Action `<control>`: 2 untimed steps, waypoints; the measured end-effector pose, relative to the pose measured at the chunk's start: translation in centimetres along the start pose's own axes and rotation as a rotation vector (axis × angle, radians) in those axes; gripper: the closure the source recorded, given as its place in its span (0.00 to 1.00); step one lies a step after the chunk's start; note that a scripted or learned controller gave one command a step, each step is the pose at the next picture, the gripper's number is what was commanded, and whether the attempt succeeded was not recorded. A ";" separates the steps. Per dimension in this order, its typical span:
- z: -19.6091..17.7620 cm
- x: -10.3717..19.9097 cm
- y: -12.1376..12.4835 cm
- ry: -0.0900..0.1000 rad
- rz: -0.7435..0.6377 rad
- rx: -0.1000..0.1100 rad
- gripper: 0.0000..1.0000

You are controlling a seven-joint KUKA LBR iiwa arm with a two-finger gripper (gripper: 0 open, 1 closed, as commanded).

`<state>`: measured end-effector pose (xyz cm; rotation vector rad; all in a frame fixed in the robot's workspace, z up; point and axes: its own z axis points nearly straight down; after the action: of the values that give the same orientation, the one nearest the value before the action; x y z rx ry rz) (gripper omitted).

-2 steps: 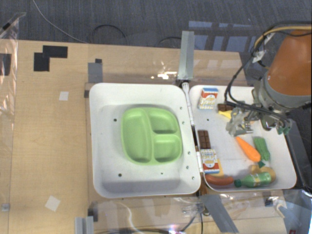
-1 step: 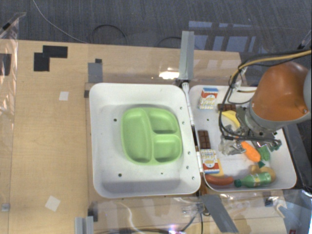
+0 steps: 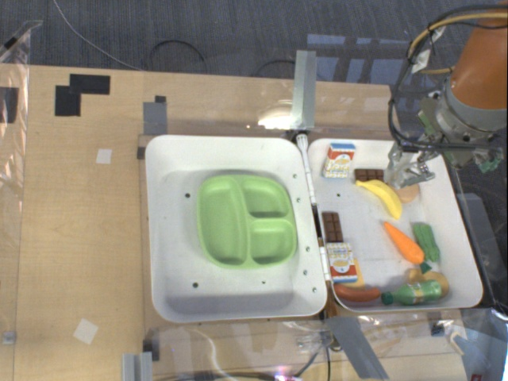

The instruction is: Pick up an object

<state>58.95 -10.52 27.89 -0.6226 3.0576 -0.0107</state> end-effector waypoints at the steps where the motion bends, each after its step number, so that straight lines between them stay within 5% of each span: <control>1: 2.2 -6.1 6.1 0.009 0.099 -0.010 1.00; 2: -3.5 -12.6 10.2 0.006 0.305 -0.008 1.00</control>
<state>66.46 3.84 31.50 -0.1516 3.1235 0.0045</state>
